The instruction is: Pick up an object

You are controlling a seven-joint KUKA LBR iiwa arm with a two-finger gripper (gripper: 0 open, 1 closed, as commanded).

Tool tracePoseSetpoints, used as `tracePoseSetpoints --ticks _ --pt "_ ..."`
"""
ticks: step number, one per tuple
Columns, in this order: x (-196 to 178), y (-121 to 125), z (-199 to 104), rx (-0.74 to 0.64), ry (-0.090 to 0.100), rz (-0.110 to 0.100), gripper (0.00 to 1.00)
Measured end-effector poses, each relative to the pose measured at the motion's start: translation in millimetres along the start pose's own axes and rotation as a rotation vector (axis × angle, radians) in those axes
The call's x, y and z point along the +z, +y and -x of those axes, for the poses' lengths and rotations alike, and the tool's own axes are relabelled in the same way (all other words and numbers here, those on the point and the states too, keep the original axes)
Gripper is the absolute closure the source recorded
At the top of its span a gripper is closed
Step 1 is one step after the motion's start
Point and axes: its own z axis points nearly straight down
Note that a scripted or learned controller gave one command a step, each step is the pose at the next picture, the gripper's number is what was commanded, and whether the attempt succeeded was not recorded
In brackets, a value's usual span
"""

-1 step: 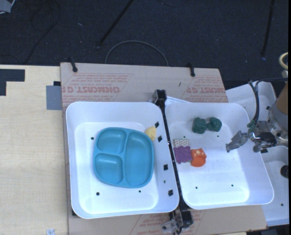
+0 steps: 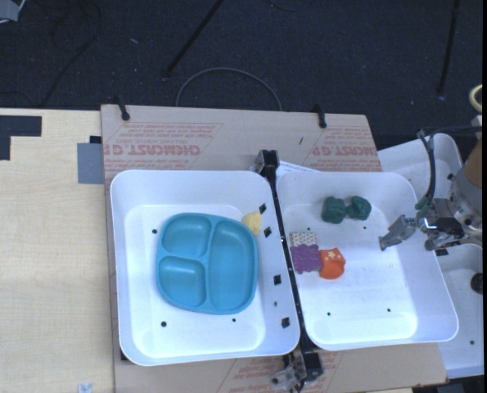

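Objects to pick: four small things are lying in the right bin (image 2: 366, 326), all in its upper left half; none is sitting between the fingers.
Green object (image 2: 346, 209): a dark green, two-lobed lump is resting near the far wall of the right bin, its long axis running left to right across the view, roughly level with that wall.
Orange object (image 2: 332, 264): a small orange-red piece is lying near the middle of the bin floor, touching the purple piece on its left; it is compact, and which way it is pointing cannot be told.
Purple object (image 2: 305, 258): a purple, bumpy-edged piece is lying just right of the divider between the bins, its longer side running left to right.
Patterned object (image 2: 303, 239): a small pale, dotted piece is sitting just above the purple one, touching or overlapping it.
Gripper (image 2: 393, 237): it is reaching in from the right over the bin's right rim, pointing left and slightly down in the view, well apart from the green lump and the orange piece.
Fingers: the tip is showing as one grey wedge; how far open they are cannot be told, and nothing is showing in their grasp.
Left bin (image 2: 137, 195): it is holding a blue divided plate (image 2: 207, 262) with three compartments, and a small yellow piece (image 2: 252, 220) is lying just beside the plate's upper right edge.
Desk (image 2: 38, 252): pale wood is lying to the left of the bins.
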Motion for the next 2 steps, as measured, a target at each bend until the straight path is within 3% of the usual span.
tracePoseSetpoints --ticks 2 --pt "110 -14 -2 0.000 0.002 -0.005 0.00"
